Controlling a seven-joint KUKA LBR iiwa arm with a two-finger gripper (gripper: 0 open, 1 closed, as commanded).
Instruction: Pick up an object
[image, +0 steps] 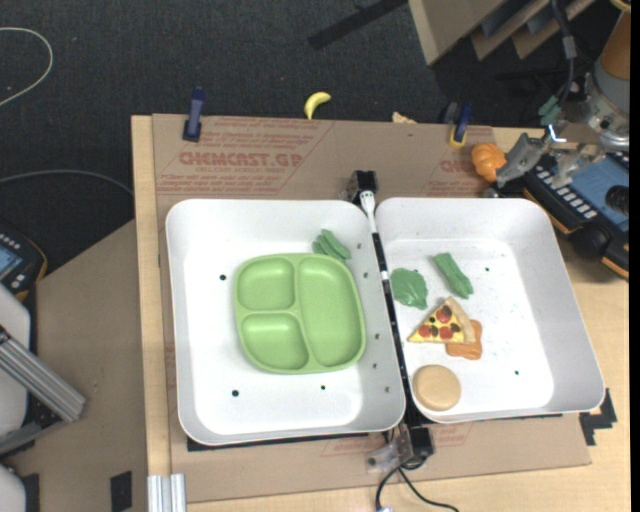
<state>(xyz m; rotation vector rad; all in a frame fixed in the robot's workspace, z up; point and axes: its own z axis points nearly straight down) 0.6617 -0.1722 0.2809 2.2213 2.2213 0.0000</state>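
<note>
While the left bin (200, 400) holds one green divided plate (299, 311) and one leaf (331, 244), the right bin (540, 390) holds four things — two leaves (408, 287), a pizza slice (447, 326), a cookie (437, 387) near its front edge — and the gripper's (522, 158) state I cannot tell.

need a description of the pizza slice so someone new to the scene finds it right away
Look in the right bin, the one without the green divided plate. The pizza slice lies near that bin's middle, below two green leafy pieces and just above a round tan cookie. It is the only triangular item, yellow with red dots and an orange crust.
</note>
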